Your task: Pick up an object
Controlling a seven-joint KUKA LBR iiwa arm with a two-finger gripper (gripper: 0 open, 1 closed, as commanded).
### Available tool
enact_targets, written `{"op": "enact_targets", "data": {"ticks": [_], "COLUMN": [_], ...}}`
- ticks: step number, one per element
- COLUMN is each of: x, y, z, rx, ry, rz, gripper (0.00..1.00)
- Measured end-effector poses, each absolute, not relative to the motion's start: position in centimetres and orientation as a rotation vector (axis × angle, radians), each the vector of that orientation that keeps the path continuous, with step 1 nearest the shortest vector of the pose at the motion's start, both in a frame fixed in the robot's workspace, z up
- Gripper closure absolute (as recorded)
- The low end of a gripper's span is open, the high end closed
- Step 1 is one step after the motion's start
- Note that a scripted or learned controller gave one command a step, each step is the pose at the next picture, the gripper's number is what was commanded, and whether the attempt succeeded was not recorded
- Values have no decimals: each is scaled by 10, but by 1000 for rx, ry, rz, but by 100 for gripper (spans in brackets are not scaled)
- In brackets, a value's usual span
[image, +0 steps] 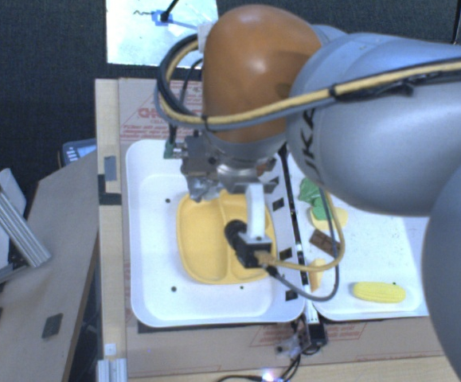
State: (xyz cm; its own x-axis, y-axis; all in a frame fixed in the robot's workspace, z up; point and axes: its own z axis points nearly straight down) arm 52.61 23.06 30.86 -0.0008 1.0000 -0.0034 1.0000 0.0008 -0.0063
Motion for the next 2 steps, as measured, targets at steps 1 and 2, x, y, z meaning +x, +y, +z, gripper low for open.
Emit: {"op": "enact_targets", "data": {"ticks": [1,2], "x": [545,534], "y": [126,36], "z": [330,361], "rx": [-2236,-2236], "ry": [-2215,-2216], "rz": [-1,-4], "gripper": [100,100]}}
